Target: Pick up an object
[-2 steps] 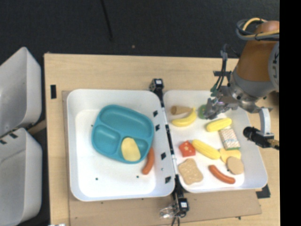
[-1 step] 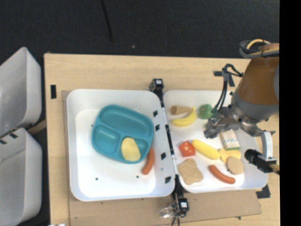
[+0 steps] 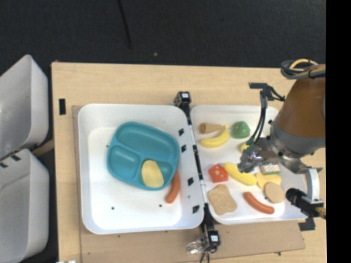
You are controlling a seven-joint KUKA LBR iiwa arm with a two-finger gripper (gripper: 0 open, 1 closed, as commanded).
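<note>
My gripper (image 3: 250, 159) hangs low over the right bin (image 3: 249, 114), just above a small yellow banana (image 3: 239, 174) and beside a red pepper (image 3: 218, 172). Around it in the same bin lie a larger banana (image 3: 215, 139), a tan cone-shaped piece (image 3: 209, 127), a green apple (image 3: 239, 129), a slice of bread (image 3: 221, 199), a red sausage (image 3: 258, 203) and a round tan bun (image 3: 272, 192). The grey and orange arm (image 3: 301, 114) covers the bin's right side.
The left bin (image 3: 93, 201) holds a blue divided plate (image 3: 131, 147) with a yellow lemon-like piece (image 3: 152, 174) on it, and a red sausage (image 3: 173, 189) lies beside the plate. Black clips run along the divider (image 3: 193, 163) between the bins.
</note>
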